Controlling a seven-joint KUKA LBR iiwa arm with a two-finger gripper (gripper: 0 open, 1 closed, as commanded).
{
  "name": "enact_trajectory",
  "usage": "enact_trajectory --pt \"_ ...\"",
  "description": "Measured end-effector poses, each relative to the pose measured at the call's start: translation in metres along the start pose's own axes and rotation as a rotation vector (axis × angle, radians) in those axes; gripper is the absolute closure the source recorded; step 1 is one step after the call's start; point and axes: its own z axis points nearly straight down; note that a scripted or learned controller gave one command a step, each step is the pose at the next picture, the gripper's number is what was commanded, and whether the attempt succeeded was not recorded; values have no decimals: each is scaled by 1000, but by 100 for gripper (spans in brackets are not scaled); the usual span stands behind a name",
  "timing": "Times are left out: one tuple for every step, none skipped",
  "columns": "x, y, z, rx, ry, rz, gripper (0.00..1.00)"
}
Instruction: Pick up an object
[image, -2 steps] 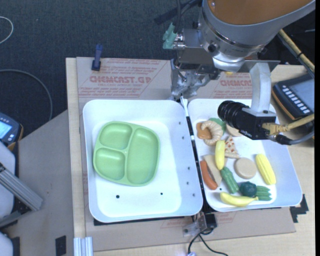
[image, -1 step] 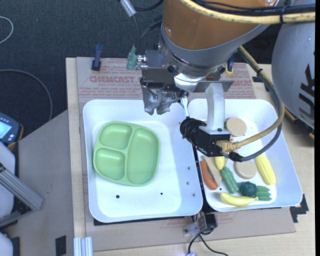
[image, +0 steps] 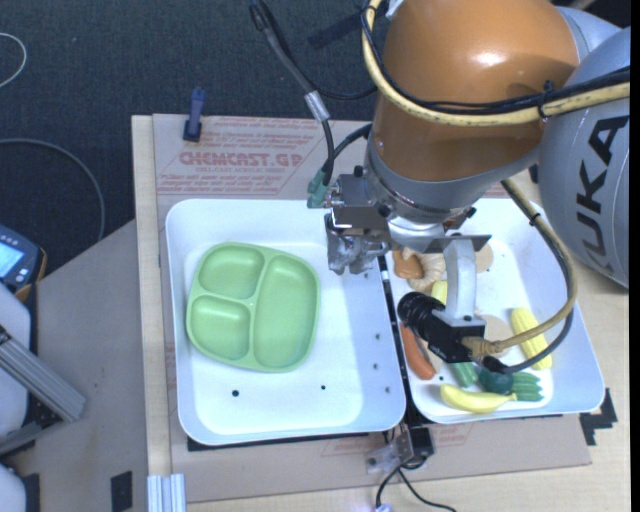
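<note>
My gripper (image: 348, 256) hangs under the orange-banded wrist, over the ridge where the two bins meet, at their far end. Just right of it in the right bin (image: 560, 290) lies a tan lumpy food piece (image: 412, 266). Nearer the camera lie an orange carrot (image: 419, 357), a yellow banana (image: 474, 400), green vegetable pieces (image: 505, 385) and a yellow corn cob (image: 529, 335). The arm hides much of the right bin. I see nothing between the gripper's tips.
A green divided plate (image: 253, 305) lies in the left bin (image: 300, 400), left of the gripper. Both bins rest on a brown board (image: 240, 155) with a blue clip (image: 194, 115) at its far edge.
</note>
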Motion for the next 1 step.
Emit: enact_trajectory --pt "23 7 190 8 -1 -6 100"
